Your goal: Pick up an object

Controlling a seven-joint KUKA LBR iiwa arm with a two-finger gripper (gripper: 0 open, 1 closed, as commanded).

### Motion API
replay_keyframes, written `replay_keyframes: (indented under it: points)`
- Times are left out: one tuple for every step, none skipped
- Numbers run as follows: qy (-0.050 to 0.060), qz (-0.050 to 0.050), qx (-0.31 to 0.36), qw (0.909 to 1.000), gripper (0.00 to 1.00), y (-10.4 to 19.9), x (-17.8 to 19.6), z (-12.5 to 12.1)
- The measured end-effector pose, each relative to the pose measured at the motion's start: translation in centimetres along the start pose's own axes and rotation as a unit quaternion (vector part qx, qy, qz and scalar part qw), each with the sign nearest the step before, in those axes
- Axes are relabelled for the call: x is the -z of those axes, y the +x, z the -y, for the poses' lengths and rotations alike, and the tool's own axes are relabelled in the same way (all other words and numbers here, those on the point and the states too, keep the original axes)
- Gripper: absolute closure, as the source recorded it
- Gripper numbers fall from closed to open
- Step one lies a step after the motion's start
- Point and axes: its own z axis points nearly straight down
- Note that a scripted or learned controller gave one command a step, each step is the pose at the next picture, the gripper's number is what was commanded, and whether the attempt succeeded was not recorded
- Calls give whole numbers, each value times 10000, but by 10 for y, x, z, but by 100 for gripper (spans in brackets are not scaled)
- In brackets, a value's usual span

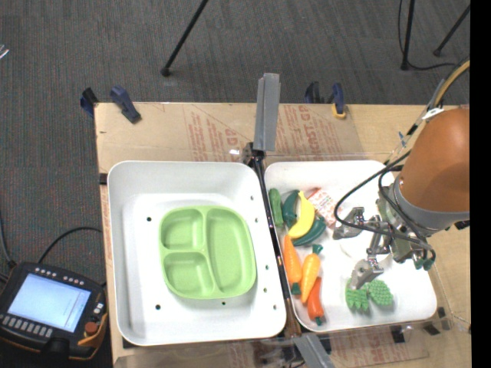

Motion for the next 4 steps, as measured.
replay_keyframes:
  points:
    - [-15, -74, 109, 9999, 0, -60, -132, 6]
    - [-3, -7, -145, 9999, 0, -30, -138, -7]
    - [-6, -2, -118, 9999, 100, -31, -128, -9]
    - [-5, 8, -113, 9999, 0, -32, -127, -9]
